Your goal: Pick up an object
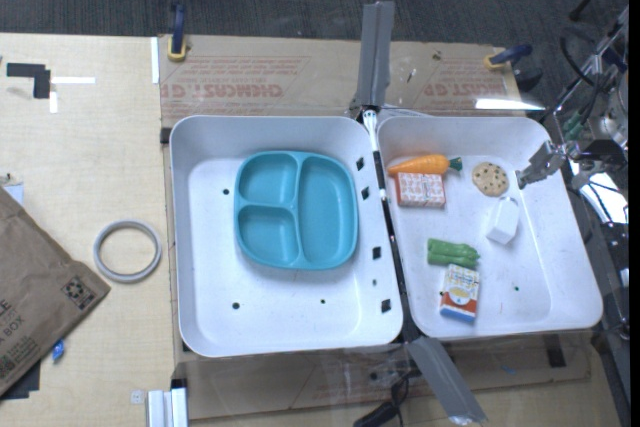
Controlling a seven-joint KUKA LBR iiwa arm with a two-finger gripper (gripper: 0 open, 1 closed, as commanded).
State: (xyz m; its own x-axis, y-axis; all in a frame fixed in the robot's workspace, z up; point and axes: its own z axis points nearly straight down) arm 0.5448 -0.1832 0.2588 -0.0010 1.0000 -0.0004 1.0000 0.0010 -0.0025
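We see two white bins (190, 245), a teal divided plate (297, 211), an orange carrot (420, 164), a tan cookie (490, 178) with dark dots, a green pea pod (452, 252), a white block (502, 221), and a blue-red-white carton (461, 293).

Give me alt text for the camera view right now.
The pincer hovers at the right bin's right edge, near a cookie and a small white block. That bin also holds a toy carrot, an orange box, a green vegetable and a small carton. The left bin holds a teal divided plate.
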